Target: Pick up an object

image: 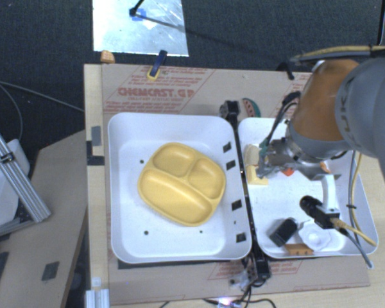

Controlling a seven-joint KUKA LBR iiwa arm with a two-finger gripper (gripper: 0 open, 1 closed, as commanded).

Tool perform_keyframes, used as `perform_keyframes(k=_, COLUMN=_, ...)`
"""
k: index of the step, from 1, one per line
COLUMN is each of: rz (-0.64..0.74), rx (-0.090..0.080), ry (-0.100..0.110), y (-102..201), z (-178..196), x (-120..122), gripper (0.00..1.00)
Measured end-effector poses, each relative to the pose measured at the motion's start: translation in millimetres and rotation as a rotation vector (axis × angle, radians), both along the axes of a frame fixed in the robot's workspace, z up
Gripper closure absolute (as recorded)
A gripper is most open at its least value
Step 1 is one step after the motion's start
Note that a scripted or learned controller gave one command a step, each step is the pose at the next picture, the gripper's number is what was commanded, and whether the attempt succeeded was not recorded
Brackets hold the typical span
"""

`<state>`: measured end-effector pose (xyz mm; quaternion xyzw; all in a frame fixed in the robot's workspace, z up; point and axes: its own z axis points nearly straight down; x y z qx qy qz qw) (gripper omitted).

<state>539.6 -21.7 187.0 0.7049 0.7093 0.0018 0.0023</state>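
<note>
Gripper [264, 165]: low at R bin's [279, 201] left edge, by cream block [251, 156]; grip state can't tell. You've seemingly nothing lifted; pick pending.

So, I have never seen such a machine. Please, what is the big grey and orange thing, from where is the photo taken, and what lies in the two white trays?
The grey and orange thing is a robot arm. It reaches in from the right of the picture, and at its end sits a gripper, the part meant to pick things up. The one camera is fixed above the bench and looks down at a slant. The left bin holds a yellow divided plate. The gripper hangs low over the right bin, close to a pale cream block. Nearer the front lie a small black object and a thin orange-brown piece. I cannot tell whether anything is held.
</note>
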Motion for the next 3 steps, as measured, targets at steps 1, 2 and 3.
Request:
perform_keyframes(k=1, rz=-0.001, rx=0.001, ry=-0.008, y=-7, z=141, x=-42, gripper=1.0)
perform_keyframes(k=2, rz=-0.008, rx=-0.001, ry=0.002, y=-67, z=130, x=-53, gripper=1.0)
perform_keyframes(k=3, rz=0.0, rx=0.001, ry=0.001, y=-9, z=144, x=-52, gripper=1.0)
